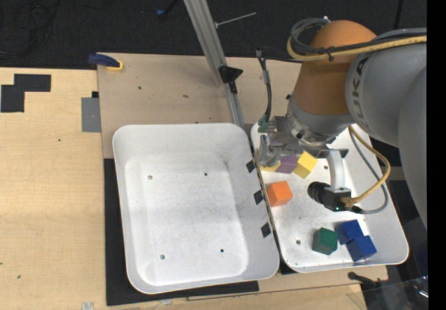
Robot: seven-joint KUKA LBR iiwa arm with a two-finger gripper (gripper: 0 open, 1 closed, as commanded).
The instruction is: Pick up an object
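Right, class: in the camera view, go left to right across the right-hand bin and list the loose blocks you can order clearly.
Orange block → yellow block → green block → blue blocks. The purple block beside the gripper is left out, since it overlaps the orange and yellow ones in left-right position.

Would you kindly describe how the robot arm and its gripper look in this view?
The arm is bulky and grey, with a rounded orange band above the wrist and dark lettering on its casing. Black and yellowish cables loop around it. The gripper is a compact grey metal assembly.
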